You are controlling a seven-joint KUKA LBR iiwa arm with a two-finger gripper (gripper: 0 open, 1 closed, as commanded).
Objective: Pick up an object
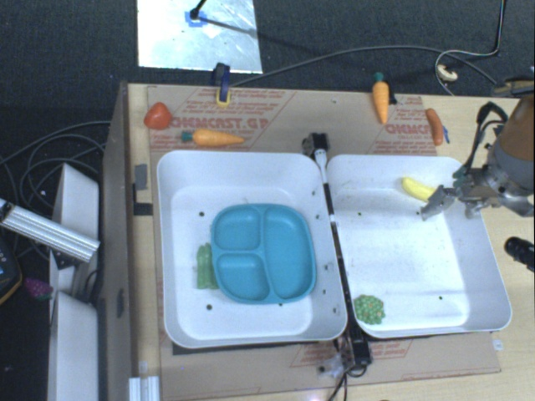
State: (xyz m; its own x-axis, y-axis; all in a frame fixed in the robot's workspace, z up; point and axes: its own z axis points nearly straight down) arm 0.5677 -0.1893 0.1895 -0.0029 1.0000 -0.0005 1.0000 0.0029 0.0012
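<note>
Spread empty, gripper (452,200) just right of yellow banana (417,188), long axis slanting down-right toward the fingers.

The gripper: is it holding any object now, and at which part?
Nothing is held: the gripper is open above the right bin, beside the yellow banana.

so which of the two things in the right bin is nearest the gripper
The yellow banana, at the far side of the right bin, just beside the gripper. The green broccoli-like piece lies much farther off, at the bin's near-left corner.
</note>
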